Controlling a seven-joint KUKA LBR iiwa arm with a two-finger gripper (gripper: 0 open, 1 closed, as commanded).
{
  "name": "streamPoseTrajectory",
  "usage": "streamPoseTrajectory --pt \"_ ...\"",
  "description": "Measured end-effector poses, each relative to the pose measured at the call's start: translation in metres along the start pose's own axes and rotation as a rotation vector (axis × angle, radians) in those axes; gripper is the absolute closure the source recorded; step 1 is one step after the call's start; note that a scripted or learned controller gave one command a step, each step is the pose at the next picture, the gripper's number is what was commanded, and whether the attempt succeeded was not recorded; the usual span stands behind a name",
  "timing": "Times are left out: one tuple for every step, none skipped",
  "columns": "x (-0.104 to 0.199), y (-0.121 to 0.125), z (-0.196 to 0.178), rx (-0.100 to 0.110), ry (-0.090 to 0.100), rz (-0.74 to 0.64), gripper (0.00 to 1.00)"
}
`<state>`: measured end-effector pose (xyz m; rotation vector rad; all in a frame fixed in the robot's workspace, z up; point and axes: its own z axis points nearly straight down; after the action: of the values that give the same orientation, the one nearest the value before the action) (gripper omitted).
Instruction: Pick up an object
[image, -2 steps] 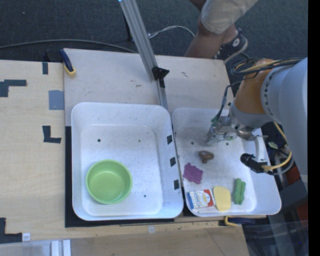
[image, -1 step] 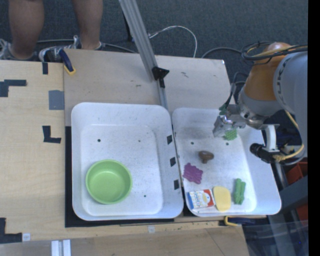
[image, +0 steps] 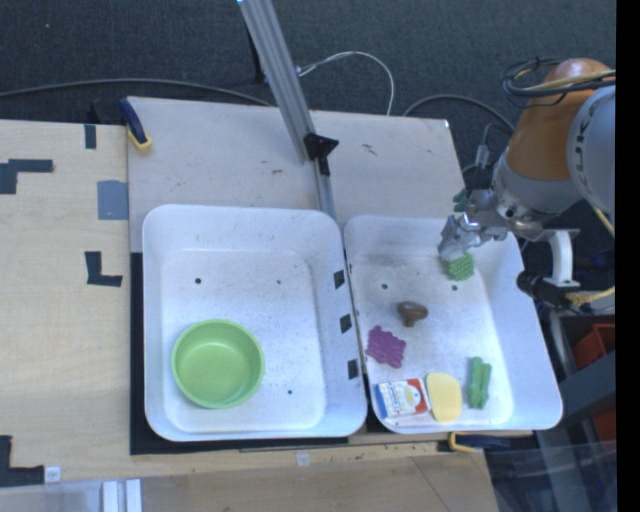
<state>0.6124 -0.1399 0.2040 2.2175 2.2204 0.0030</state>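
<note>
My gripper (image: 456, 250) hangs over the far right part of the right bin (image: 520, 330). A small knobby green object (image: 460, 267) sits right at its tip, touching it or just below it. Whether the object rests on the bin floor or is lifted, I cannot tell. Further down the same bin lie a brown lump (image: 411, 313), a purple piece (image: 386, 346), a red-and-white packet (image: 400, 398), a yellow piece (image: 444, 396) and a green stick (image: 479, 383).
The left bin (image: 160, 240) holds a green bowl (image: 217, 363) in its near left corner. A grey pole (image: 288, 85) slants across the far side, ending at the wall between the bins. Cables lie behind the bench.
</note>
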Motion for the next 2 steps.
streamPoseTrajectory --pt "0.0 0.001 -0.053 -0.001 0.0 -0.001 1.0" --pt "0.051 0.001 -0.056 0.005 0.002 -0.005 1.0"
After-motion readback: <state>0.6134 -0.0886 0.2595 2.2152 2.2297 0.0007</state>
